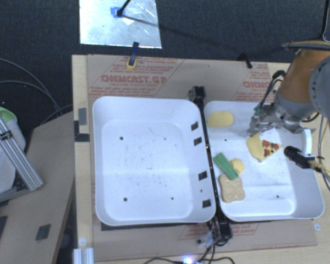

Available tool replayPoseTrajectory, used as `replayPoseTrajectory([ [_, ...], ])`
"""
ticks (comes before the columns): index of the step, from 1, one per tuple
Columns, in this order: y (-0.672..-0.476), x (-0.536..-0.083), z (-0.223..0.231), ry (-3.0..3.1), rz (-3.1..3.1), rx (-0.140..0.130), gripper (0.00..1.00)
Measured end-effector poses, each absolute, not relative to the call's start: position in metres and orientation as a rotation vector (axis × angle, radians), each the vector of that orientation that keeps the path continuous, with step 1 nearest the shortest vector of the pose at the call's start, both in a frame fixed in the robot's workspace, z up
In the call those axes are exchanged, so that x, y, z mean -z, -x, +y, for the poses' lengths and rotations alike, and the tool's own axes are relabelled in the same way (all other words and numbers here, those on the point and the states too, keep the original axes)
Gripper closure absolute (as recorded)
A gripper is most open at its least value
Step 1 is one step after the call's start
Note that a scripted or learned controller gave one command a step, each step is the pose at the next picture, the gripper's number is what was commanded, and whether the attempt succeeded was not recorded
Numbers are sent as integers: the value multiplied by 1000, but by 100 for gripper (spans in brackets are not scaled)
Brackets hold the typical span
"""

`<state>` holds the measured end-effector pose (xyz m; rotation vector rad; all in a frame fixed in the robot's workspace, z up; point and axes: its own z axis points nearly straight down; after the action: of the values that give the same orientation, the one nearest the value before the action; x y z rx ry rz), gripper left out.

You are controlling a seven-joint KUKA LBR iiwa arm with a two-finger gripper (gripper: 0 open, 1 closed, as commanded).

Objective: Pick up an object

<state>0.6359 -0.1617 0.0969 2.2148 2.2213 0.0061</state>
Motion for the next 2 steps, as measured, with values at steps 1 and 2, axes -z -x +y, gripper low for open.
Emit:
replayPoseTrajectory([
  [1, -598, -190, -38, -2205, 2236, -11, 100],
  [2, -580, -249, 90, -2203, 2238, -15, 100],
])
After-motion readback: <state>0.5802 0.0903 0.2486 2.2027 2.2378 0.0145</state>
